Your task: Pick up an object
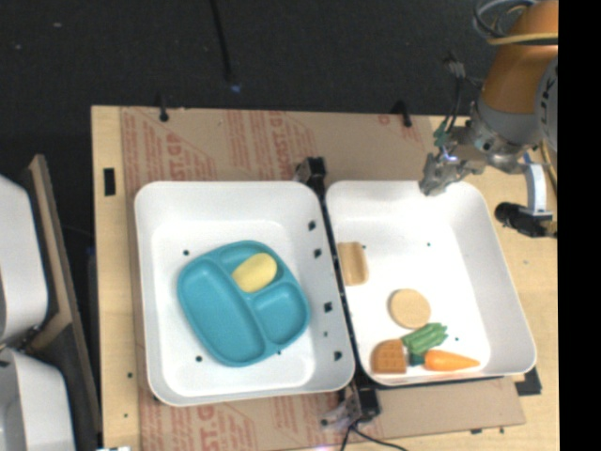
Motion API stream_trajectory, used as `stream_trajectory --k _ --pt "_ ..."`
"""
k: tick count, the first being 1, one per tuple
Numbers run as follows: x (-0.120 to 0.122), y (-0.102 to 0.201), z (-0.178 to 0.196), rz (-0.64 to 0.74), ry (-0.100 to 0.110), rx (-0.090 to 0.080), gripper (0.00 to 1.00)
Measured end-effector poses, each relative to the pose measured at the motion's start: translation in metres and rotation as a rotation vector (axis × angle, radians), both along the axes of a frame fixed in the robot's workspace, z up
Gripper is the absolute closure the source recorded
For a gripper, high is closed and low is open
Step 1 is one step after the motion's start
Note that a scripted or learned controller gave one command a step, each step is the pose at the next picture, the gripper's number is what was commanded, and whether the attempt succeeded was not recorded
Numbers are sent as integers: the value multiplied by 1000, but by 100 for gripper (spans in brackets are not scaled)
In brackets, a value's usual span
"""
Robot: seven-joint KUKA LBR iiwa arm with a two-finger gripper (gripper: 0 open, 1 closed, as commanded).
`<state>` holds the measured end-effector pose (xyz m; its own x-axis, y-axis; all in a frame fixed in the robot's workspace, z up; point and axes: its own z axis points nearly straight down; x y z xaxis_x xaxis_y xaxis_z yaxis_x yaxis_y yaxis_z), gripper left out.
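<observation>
Below the tool, which hung over the far rim of the right bin, the nearest candidate was the tan block, lying flat against the bin's left wall, down and to the left of it. Whether the tool stood open or closed could not be told at that size.

Farther down sat the round cracker, thin and flat, probably hard plastic and light; its low profile would give little to pinch, so its edges across the disc looked the only purchase.

Farther still, at the bin's near wall, the waffle piece, the green vegetable and the carrot lay bunched, touching one another. All looked like light, stiff, rather slick toy food. The carrot seemed best taken across its thick middle, though its neighbours crowded it.

Farthest, in the left bin, a yellow lump rested in a compartment of the blue tray; rounded and smooth, it could slip from a pinch.
</observation>
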<state>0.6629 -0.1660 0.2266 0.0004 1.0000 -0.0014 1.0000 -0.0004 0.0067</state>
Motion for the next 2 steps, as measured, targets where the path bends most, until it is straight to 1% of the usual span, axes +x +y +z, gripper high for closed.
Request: stream_trajectory --k 1,2 --pt "1 -1 50 0 1 0 100" --pt "-4 48 34 3 7 2 100"
